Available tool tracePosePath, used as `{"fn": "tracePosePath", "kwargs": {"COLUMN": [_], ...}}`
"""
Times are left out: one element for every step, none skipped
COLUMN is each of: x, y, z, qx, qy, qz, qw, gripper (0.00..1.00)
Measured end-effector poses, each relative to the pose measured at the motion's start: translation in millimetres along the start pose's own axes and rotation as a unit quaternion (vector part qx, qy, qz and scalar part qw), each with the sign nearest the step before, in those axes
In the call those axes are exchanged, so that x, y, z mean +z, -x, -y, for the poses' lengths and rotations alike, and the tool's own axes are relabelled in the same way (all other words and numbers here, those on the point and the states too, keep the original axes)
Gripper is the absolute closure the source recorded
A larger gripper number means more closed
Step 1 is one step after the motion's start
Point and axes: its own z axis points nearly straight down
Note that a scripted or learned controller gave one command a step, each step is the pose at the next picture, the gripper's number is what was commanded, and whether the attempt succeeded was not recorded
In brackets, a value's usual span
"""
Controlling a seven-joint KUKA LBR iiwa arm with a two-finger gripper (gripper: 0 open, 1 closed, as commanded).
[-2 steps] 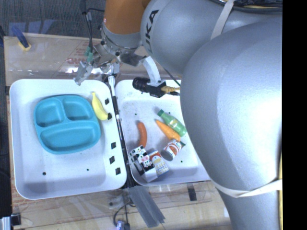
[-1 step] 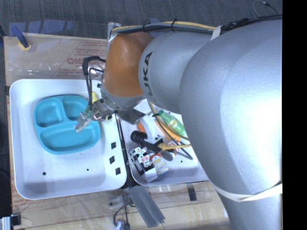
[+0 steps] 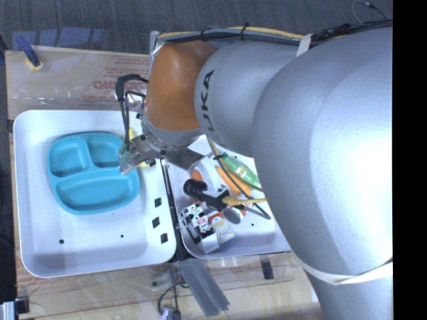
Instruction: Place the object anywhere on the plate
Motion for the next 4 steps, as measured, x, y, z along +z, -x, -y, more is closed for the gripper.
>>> {"fn": "tracePosePath", "kwargs": {"x": [0.0, -9.4, -19.8, -51.7], "y": [6.8, 6.4, -24.7, -40.9], "z": [9.0, 8.5, -102.9, -127.4], "qx": [0.003, 0.001, 0.047, 0.058], "qy": [0.0, -0.001, 0.001, 0.001], "qz": [-0.001, -0.001, 0.0, 0.0], "qw": [1.0, 1.0, 0.9989, 0.9983], "gripper": [1.0, 1.0, 1.0, 1.0]}}
